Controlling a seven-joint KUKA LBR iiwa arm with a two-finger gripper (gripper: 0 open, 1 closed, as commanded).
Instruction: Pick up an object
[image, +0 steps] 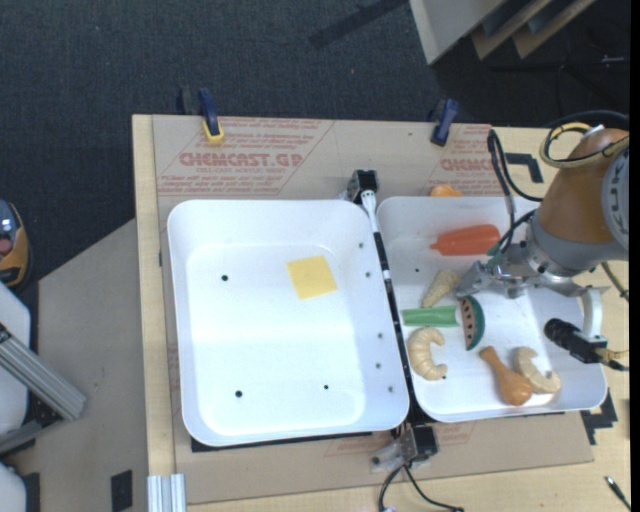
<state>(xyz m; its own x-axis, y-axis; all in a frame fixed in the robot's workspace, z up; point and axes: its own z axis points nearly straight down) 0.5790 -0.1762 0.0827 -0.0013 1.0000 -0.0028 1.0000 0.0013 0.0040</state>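
Nearest the camera, along the front wall of the right bin, lie a brown drumstick and, touching it on its right, a pale curled pastry. A second croissant sits near the divider between the two bins. Just behind these are a watermelon slice and a green vegetable piece, close together, with a beige piece a little farther back.

The gripper hangs low over the middle of this bin, just behind the watermelon slice and beside the beige piece. Whether it is wide or narrow cannot be told from this angle, and nothing is seen held in it. The step in hand looks like the approach to a grasp. The next move would likely call for a straight descent onto one toy, probably the watermelon slice or the beige piece.

Room is tight: the toys crowd the near half, and the divider is close on one side. Behind the gripper, an orange vegetable lies near the far wall, with bare floor around it.

The left bin offers far more open room, holding a flat yellow square well apart from its walls.
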